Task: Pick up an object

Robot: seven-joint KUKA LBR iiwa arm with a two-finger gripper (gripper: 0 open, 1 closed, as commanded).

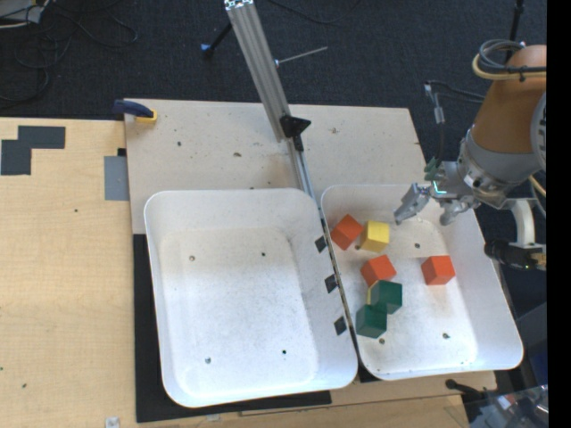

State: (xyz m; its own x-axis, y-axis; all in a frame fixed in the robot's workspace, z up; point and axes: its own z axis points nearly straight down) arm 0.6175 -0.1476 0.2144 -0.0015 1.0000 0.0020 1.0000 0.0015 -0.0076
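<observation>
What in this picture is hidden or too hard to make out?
- Yellow block in the right bin: only a sliver shows, covered by the orange block and green block.
- Lower green block: its top corner sits under the other green one.
- Arm: cut off by the camera view's right edge.
- Dark specks in the left bin: too small to identify.

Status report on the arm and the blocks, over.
Gripper open, holding nothing, above right bin. Nearest: yellow block, touching orange block. Red block sits apart.

Two bins side by side, six blocks in the right bin (clustered near its left wall), tool above
</observation>
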